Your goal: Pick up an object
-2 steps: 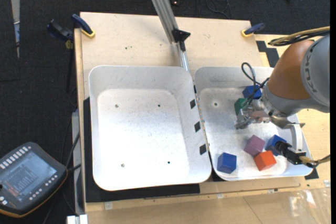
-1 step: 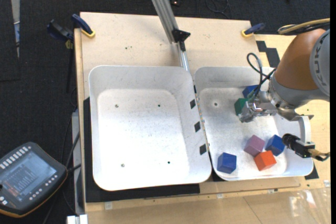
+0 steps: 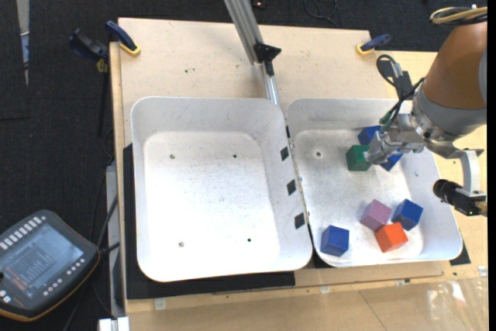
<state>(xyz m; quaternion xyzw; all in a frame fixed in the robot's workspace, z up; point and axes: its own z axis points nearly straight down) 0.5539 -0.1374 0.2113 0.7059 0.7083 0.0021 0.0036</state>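
The gripper (image 3: 381,153) sits low in the right bin (image 3: 310,190), in the right-centre of the frame, and the relation that matters is with the green cube (image 3: 357,158): that cube lies touching or just beside the gripper on its left side in the picture, not clearly between the fingers. A blue block (image 3: 370,135) shows just above and behind the gripper, and another bit of blue peeks out at its lower right, so the tool is crowded by blocks. Whether the gripper is open or closed I cannot tell; its own body and the blocks hide it.

The arm (image 3: 457,81) reaches in from the right edge, its orange band above the wrist, the wrist angled down and to the left toward the bin's upper middle.

Well apart, at the lower right, a purple cube (image 3: 376,213), an orange cube (image 3: 391,236) and two more blue cubes (image 3: 408,212) (image 3: 335,239) lie untouched.
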